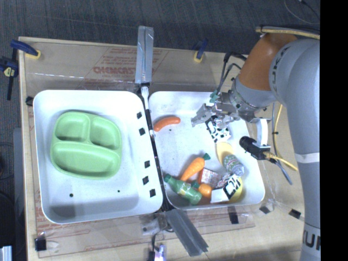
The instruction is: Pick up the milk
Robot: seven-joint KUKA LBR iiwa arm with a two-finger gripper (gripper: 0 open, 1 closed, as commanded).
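Two white bins sit side by side on the bench. The clear sheet under them carries red printed writing (pixel 111 68) behind the left bin (pixel 41 145), but it is too faint for me to read.

The milk (pixel 219 131) is a small carton, white with black cow-like spots, and I can read no words on it. It is in the right bin (pixel 174 145), in the far right part, just under the gripper (pixel 213 114). The gripper covers its upper end, so I cannot say for sure which way its long axis runs or where it points. I also cannot tell whether the gripper is open or closed, or whether it touches the carton.

Nearer to me in the same bin lie a carrot (pixel 192 168), a green bottle (pixel 182 188) and another black-and-white item (pixel 232 186). An orange sausage (pixel 166 122) lies near the dividing wall. The left bin holds a green divided plate (pixel 86 144).
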